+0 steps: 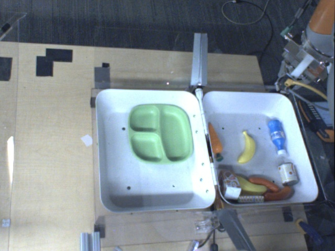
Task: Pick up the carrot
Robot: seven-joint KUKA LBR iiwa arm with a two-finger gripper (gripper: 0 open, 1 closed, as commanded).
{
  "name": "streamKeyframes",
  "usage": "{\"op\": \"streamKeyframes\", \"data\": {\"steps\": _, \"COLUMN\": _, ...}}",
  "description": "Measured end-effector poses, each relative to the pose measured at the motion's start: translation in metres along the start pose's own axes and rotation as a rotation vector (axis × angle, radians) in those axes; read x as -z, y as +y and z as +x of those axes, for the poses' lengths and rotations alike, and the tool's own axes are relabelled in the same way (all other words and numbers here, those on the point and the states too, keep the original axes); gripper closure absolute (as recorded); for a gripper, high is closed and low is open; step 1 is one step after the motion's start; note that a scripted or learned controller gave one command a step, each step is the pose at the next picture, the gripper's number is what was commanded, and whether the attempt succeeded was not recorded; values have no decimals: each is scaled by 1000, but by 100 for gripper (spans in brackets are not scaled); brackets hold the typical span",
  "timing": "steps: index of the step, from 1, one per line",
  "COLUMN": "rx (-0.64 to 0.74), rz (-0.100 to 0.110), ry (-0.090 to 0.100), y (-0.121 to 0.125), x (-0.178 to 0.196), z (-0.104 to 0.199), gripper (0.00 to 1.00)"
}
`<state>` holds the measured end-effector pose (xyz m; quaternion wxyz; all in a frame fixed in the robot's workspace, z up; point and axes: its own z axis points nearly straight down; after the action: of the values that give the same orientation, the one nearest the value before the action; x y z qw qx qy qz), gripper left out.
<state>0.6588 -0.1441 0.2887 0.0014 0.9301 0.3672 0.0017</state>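
Observation:
The carrot point(213, 138) is orange with a green tip at its near end. It lies lengthwise against the left wall of the right bin point(246, 107). My gripper point(303, 66) hangs at the upper right, outside the bin's far right corner and well away from the carrot. Above it, the arm's orange band point(322, 12) enters from the top right. Nothing is seen held in the gripper.
In the right bin lie a banana point(247, 147), a blue bottle point(276, 135), a small metal can point(287, 173), and a pile of red and yellow items point(256, 186) at the front. A green divided plate point(159, 132) sits in the left bin point(112, 150). Cables point(246, 9) lie behind.

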Motion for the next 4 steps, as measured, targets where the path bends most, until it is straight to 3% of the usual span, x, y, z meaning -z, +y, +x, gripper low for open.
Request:
{"op": "streamKeyframes", "data": {"steps": 1, "rx": 195, "rz": 0, "ry": 0, "y": 39, "x": -16, "z": -30, "gripper": 100}}
{"op": "streamKeyframes", "data": {"steps": 4, "rx": 223, "rz": -13, "ry": 3, "y": 37, "x": 20, "z": -20, "gripper": 100}}
